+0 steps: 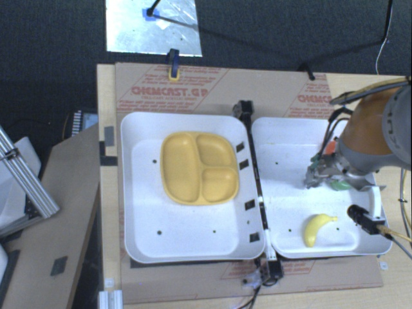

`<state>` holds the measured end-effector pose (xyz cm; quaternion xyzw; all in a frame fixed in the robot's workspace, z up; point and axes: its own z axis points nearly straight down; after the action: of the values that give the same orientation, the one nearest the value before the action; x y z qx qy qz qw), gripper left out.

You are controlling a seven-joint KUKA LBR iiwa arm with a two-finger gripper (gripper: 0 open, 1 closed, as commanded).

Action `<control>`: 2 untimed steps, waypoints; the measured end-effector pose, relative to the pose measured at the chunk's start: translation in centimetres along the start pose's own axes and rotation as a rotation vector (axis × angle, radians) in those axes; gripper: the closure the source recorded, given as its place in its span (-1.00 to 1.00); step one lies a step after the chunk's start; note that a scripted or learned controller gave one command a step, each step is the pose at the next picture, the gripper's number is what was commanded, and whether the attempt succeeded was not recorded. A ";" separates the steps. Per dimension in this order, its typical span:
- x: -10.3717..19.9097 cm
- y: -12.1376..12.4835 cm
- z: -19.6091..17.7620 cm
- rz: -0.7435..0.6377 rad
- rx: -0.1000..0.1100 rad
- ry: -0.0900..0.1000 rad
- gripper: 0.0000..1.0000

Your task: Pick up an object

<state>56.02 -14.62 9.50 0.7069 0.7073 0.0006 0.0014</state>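
Pincer [317, 176] lowered into right bin [283, 140], at a green-and-orange item [337, 184] near 3 o'clock; grip state not discernible. Yellow banana [317, 228] unlifted at 5 o'clock. Yellow divided plate [198, 167] in left bin [138, 192]. Pickup apparently not yet accomplished.

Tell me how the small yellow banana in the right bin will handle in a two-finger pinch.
The small yellow banana looks smooth and glossy, so probably slippery. Its curved, tapering body may pivot or skid on the right white bin's floor. It likely weighs little.
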 end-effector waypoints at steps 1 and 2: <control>0.5 0.5 -6.2 -0.004 -0.004 0.000 1.00; 0.6 1.3 -12.4 -0.004 -0.003 0.000 1.00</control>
<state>57.26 -14.00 21.90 0.7054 0.7088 0.0016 0.0026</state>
